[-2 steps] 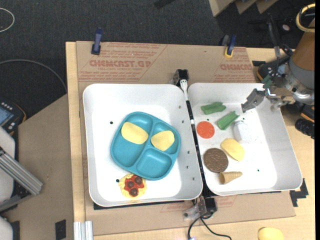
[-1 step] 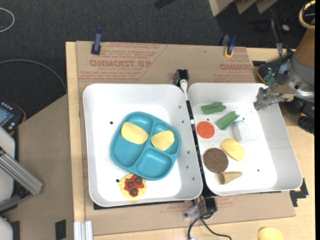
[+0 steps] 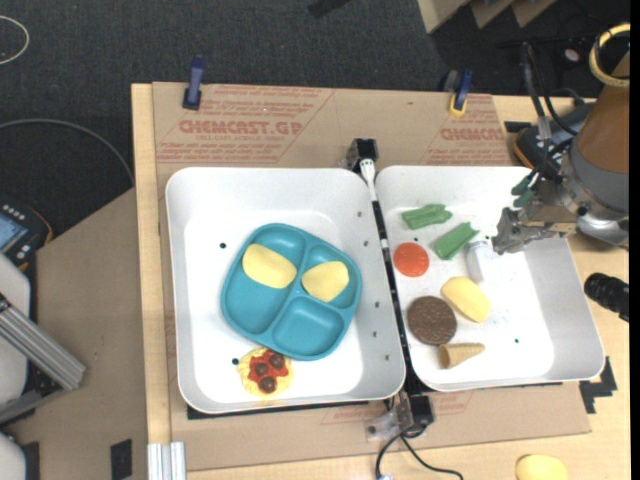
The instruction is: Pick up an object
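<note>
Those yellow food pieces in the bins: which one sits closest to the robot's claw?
The yellow piece in the right bin, beside the brown cookie. It lies just below the gripper, while the other two yellow pieces rest in the blue tray in the left bin.

robotics lab | clamped board point(image 3: 300, 118) | cables point(image 3: 60, 133) | carpet point(image 3: 250, 18)

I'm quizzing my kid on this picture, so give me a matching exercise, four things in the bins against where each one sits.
Things:
1. blue tray
2. pizza slice
3. cone
4. orange disc

Places:
A. right bin, front edge
B. left bin, middle
C. left bin, front, by the tray's edge
D. right bin, near the divider

Pairs: 1-B, 2-C, 3-A, 4-D
</note>
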`<state>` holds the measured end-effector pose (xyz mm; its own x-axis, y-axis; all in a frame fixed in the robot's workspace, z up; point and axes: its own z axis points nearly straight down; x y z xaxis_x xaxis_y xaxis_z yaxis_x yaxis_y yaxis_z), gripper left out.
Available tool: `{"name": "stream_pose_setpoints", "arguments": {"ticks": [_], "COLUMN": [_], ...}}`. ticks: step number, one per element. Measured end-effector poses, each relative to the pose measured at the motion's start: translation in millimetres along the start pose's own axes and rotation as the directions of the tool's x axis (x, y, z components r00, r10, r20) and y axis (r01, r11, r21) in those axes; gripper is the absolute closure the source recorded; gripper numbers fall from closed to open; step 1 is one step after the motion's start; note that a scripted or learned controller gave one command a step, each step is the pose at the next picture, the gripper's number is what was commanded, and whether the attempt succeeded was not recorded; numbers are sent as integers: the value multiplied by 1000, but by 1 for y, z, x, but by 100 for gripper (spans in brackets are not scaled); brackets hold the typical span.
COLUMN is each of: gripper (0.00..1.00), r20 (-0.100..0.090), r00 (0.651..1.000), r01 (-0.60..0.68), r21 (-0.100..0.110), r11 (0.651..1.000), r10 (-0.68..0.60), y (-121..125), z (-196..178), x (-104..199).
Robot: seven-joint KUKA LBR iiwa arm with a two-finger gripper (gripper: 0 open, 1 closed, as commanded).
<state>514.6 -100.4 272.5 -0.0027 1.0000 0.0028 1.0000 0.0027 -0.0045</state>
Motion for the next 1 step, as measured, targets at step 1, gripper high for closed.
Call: {"name": "stream_pose_setpoints", "arguments": {"ticks": [1], "gripper": [100], "r20": [0], "r00": [1000], "r01": [1], "r21": [1], "r11": [1000], "r10": [-1], "y": [-37], "z": [15], "x": [58]}}
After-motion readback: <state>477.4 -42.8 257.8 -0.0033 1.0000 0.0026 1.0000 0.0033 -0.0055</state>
